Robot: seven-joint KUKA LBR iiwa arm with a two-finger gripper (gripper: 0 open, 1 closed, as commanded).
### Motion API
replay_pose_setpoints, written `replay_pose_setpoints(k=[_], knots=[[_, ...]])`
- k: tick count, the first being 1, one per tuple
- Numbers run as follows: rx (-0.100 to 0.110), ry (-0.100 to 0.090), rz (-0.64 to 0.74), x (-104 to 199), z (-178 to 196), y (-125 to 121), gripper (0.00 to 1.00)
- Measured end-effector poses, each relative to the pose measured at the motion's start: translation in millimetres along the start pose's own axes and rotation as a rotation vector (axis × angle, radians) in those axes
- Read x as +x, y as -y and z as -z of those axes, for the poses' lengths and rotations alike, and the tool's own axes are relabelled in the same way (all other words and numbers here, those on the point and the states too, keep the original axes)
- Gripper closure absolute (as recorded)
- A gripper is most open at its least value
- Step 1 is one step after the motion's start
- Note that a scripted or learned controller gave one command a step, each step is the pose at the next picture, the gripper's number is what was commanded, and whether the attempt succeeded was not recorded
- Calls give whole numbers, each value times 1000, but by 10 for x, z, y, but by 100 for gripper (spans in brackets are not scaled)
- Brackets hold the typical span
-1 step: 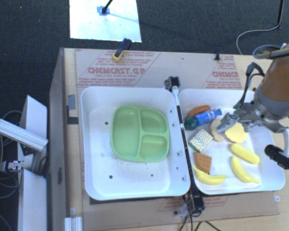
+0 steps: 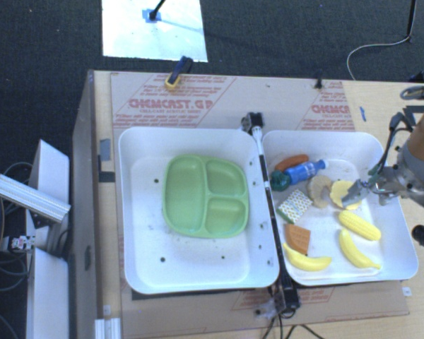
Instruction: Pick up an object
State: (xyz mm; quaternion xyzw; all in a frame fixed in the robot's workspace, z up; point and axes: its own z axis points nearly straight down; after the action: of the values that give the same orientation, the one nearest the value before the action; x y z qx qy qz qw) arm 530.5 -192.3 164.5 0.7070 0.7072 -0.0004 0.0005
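Reaching in from the right, the gripper (image 2: 353,195) is seen over the right bin (image 2: 392,260); its finger state cannot be told.

Dark carpet floor (image 2: 42,41) around wooden bench (image 2: 283,94)

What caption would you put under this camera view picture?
Robot gripper reaches into the right bin of toy food; green plate waits in the left bin.

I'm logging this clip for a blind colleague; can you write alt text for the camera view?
The end effector reaches in from the right, low over the right bin, by a pale yellow piece among toy food and a blue bottle. The left bin holds a green divided plate.
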Motion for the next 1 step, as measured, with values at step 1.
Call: replay_pose_setpoints(k=[1], knots=[[-2,-1,1,42,-802,30,0]])
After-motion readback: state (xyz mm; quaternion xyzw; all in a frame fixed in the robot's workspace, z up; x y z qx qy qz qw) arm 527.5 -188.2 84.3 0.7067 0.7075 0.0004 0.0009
